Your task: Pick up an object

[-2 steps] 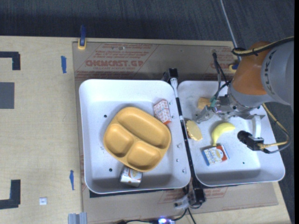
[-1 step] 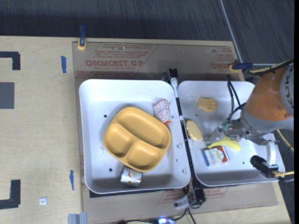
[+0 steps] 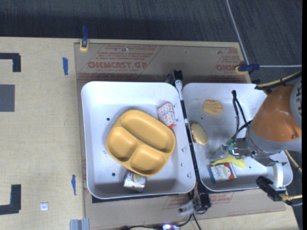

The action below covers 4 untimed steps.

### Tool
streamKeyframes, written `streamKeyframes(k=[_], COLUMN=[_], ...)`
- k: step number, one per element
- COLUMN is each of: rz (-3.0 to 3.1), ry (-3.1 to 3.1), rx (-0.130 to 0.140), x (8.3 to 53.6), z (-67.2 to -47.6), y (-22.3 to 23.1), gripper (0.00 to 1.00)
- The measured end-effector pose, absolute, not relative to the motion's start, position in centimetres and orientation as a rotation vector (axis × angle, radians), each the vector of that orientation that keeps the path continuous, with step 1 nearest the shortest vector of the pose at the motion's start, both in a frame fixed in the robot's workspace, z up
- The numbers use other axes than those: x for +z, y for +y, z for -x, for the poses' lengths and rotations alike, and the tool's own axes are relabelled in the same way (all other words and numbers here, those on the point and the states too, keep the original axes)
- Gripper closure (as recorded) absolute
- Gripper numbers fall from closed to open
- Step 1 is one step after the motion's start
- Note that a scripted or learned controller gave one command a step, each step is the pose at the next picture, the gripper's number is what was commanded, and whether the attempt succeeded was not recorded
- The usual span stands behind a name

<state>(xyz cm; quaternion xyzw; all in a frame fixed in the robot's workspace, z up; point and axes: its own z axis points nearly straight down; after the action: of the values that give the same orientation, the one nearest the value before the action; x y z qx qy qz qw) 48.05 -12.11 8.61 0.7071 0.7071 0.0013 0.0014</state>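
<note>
The right bin (image 3: 218, 91) holds several small objects. A ridged yellow chip-like piece (image 3: 213, 107) lies near the far wall and a pale yellow oval (image 3: 199, 133) sits near the left wall. A yellow banana-like item (image 3: 233, 164) lies on a small blue, white and orange carton (image 3: 222, 172) at the front. My gripper (image 3: 225, 152) hangs low in this bin, just above and left of the banana-like item. The wrist hides its tips. I see nothing lifted between them.
The left bin (image 3: 90, 128) holds a large yellow divided tray (image 3: 140, 142), a red-and-white packet (image 3: 166, 114) at the tray's far right, and a small crumpled container (image 3: 134, 181) at the front. The orange-banded arm (image 3: 276, 121) covers the right bin's right side. A black cable (image 3: 237, 110) loops above the gripper.
</note>
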Motion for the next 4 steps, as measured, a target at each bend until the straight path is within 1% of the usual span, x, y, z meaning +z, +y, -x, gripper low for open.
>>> streamKeyframes(k=[1,2,3,4], rz=[-2.218,-2.215,-2.215,-2.22], ry=[2.219,2.214,2.214,2.222], rx=[0.005,0.01,0.01,0.003], x=[8.6,9.7,9.7,8.6], z=[-48.1,-48.3,-48.3,-48.0], y=[-9.4,-9.5,-9.5,-9.4], gripper=[0.0,1.0,0.0,0.0])
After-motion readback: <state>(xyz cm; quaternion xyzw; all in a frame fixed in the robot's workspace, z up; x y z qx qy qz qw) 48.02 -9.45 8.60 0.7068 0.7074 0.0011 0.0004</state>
